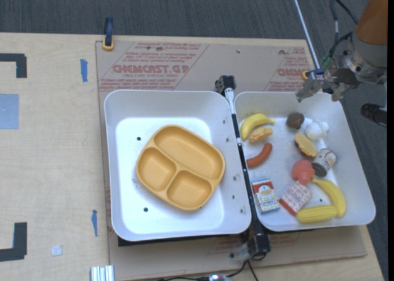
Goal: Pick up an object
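The right bin point(360, 178) holds several toy foods: a small banana point(254, 122), a red sausage point(259, 154), a brown ball point(295, 119), a white lump point(316, 129), a bun point(306, 145), a small can point(324, 159), a red tomato point(302, 171), a large banana point(332, 193), a red-and-white packet point(295, 196) and a small carton point(265, 195). My gripper point(320, 93) hangs over the bin's far rim at the upper right, above and behind the brown ball. It is open, with nothing between its fingers.
The left bin point(120, 150) holds a yellow divided plate point(180, 167). A black clamp point(226, 84) sits where the two bins meet at the back. A thin white rod point(301, 18) slants across the upper right, near the arm.
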Robot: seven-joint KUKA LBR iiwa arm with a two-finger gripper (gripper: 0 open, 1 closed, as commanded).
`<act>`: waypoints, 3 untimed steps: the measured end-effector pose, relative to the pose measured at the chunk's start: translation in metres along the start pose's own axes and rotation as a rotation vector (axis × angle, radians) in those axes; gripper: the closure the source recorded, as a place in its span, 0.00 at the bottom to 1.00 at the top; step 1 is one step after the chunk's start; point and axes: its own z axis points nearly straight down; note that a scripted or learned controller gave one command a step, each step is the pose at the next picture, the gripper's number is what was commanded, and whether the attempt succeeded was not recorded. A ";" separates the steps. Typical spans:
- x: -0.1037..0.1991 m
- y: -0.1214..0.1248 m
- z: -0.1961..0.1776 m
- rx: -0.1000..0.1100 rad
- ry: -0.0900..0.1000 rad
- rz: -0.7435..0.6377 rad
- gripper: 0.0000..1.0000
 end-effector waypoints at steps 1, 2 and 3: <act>0.026 -0.036 0.103 0.000 0.000 0.000 0.00; 0.062 -0.038 0.143 -0.002 0.000 0.000 0.00; 0.061 -0.036 0.131 -0.006 -0.001 0.001 1.00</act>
